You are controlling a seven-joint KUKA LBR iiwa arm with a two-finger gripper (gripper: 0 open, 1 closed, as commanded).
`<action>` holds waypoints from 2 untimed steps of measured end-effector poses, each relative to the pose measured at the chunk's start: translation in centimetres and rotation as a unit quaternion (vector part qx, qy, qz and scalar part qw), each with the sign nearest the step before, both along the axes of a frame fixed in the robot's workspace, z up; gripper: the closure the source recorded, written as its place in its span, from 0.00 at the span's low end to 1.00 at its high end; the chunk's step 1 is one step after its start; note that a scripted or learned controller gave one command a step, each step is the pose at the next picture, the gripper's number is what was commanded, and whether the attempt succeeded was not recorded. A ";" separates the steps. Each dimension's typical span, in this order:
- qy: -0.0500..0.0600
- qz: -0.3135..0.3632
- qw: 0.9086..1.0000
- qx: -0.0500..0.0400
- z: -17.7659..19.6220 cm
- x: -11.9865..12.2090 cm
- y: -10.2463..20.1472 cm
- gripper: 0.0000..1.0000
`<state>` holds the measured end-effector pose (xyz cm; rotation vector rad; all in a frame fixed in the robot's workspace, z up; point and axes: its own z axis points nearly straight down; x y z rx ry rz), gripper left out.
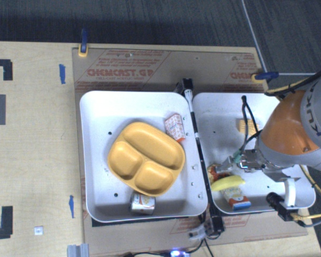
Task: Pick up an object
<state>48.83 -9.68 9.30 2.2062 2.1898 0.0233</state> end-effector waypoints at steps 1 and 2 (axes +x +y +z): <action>0.000 0.000 1.000 0.000 0.0 0.0 0.0 0.00; 0.000 0.000 1.000 0.000 0.0 0.0 0.0 0.00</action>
